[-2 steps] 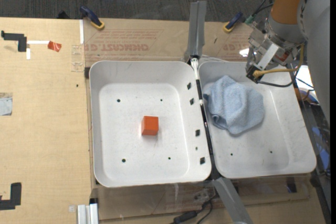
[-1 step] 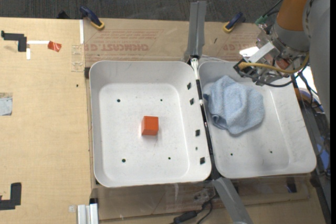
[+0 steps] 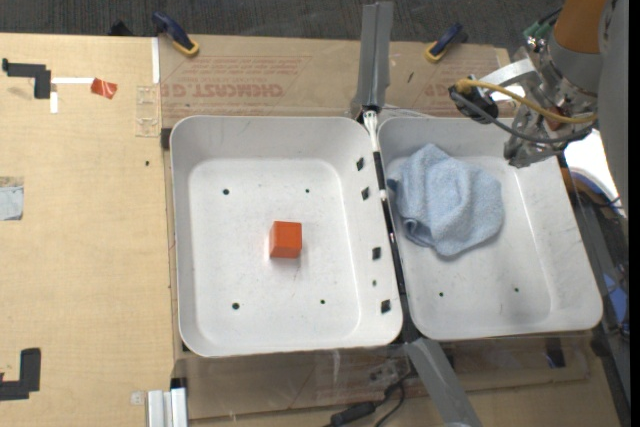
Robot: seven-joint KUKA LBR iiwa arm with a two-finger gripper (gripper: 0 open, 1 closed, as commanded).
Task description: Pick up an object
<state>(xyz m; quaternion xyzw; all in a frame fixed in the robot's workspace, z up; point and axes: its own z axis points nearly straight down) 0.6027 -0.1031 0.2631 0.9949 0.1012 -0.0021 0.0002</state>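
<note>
Camera view first: where is the gripper (image 3: 528, 151)?
— At the upper right corner of the right bin (image 3: 520, 300), over the far rim, below the grey arm (image 3: 590, 5) with its orange band. Cables loop around the wrist.

Open or clenched?
— Cannot tell; the end of the tool is a dark tangle against the rim. Nothing shows in it.

What lies nearest?
— A light blue cloth (image 3: 445, 197), crumpled, in the upper left part of the right bin, touching that bin's left wall. It sits near the gripper but apart from it.

And the other bin?
— The left bin (image 3: 200, 315) holds one orange block (image 3: 286, 240), a little below the middle, well apart from the gripper.

Beyond the bins?
— Brown cardboard (image 3: 260, 75) behind them, held by two blue-and-yellow clamps (image 3: 175, 32) — and a wooden board (image 3: 70, 245) at the left.
</note>
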